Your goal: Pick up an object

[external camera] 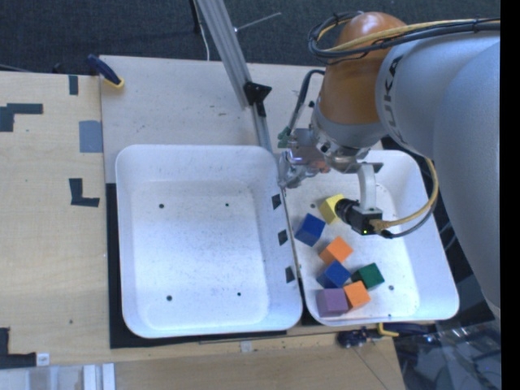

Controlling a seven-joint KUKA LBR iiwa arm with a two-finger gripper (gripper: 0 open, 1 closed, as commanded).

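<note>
Several small blocks lie in the right bin (410,287): a yellow one (329,208), a blue one (309,229), an orange one (336,250), a second blue one (334,275), a green one (370,275), a second orange one (357,294) and a purple one (331,301). My gripper (291,171) hangs over the bin's upper left corner, by the wall shared with the left bin. It is above and left of the yellow block, apart from every block. Nothing shows in its grasp.
The left bin (195,149) sits beside the right one. A grey metal bar (226,43) slants down from the top to the bins' shared edge. A blue and yellow tool (106,70) lies on the bench at the far left.
</note>
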